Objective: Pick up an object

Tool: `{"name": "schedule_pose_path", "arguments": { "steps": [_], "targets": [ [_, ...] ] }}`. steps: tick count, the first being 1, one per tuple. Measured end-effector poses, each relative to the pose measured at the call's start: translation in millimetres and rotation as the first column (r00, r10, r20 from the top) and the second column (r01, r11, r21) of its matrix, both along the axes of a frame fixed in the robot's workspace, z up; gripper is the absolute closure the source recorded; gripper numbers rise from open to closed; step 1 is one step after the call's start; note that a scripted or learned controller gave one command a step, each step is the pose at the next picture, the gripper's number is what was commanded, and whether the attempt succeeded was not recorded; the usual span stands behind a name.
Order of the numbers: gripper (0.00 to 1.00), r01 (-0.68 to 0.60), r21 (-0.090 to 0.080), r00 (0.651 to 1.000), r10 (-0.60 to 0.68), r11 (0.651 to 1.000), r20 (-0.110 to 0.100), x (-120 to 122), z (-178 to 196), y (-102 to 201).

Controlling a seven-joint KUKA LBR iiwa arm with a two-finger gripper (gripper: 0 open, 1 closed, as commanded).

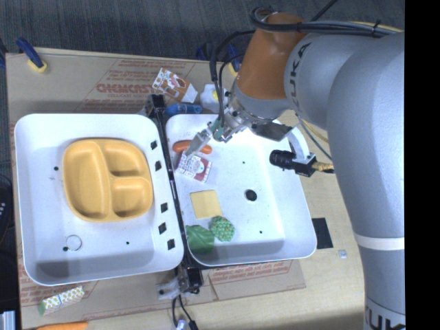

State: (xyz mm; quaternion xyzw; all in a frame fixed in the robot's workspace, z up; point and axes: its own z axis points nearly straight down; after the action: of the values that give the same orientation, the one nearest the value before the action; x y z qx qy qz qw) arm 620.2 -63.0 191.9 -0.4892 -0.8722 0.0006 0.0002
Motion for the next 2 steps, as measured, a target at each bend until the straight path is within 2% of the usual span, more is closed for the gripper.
{"name": "schedule_pose_path", "arguments": {
  "steps": [1, 2],
  "targets": [
    [0.00, 0.131, 0.000, 0.991, -0.131, 0.991, -0.004, -12.1, -101.3, -37.0],
    [0.00, 0.133, 0.001, 0.991, -0.133, 0.991, 0.002, 37.1, 1.3, 20.2]
  ]
}}
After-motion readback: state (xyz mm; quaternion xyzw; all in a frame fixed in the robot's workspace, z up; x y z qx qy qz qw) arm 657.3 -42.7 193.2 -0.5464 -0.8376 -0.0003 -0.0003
